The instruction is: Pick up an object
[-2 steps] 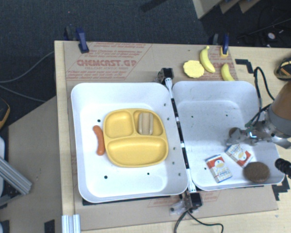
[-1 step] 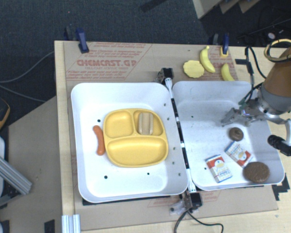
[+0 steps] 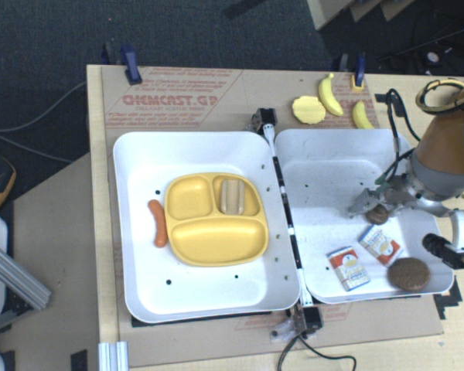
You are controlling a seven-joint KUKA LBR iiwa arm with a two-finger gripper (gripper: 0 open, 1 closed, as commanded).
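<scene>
In the right bin (image 3: 325, 161), my gripper (image 3: 375, 205) reaches in from the right and sits low over the bin floor, right above a small brown object (image 3: 378, 216) that it partly hides. Whether the object is between the jaws I cannot tell. Just in front of the gripper lie two small red-and-white cartons (image 3: 381, 246) (image 3: 349, 267), and a flat brown disc (image 3: 408, 273) rests in the bin's front right corner.
The left bin (image 3: 139, 168) holds a yellow divided plate (image 3: 214, 240) with a tan bun (image 3: 232, 195) in its back right compartment, and an orange sausage (image 3: 159, 222) beside the plate. Two toy bananas (image 3: 331, 95) (image 3: 362, 116) and a yellow fruit (image 3: 309, 110) lie on the bench behind the right bin.
</scene>
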